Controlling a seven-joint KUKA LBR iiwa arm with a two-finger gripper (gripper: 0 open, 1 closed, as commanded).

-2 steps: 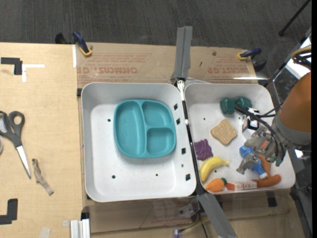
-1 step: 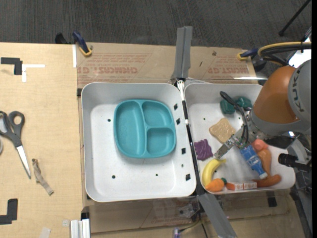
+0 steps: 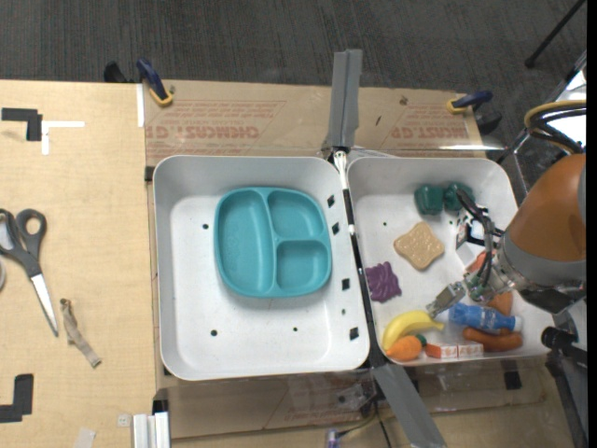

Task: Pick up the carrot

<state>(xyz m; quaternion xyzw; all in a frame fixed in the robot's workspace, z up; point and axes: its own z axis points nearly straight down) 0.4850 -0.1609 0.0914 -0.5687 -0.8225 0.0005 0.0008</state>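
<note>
A: Left bin [image 3: 177,250]?
B: Teal divided plate [image 3: 273,242], roughly centred. That's it.
A: Right bin [image 3: 373,213]?
B: Crowded. Teal item [image 3: 437,198] near the back, cracker-like slice [image 3: 419,246] mid, purple grapes [image 3: 381,282] toward the divider. Front: banana [image 3: 411,326], an orange rounded piece [image 3: 405,347] touching it, blue bottle [image 3: 481,318], carrot [image 3: 492,340] along the front wall.
A: Gripper?
B: Gripper [image 3: 450,298] low in the right bin, just left of the blue bottle, above the banana. Fingers too small to read.
A: Outside the bins?
B: Scissors [image 3: 28,259] on the bench [image 3: 75,203] at left, clamps [image 3: 154,80] at the back.
</note>
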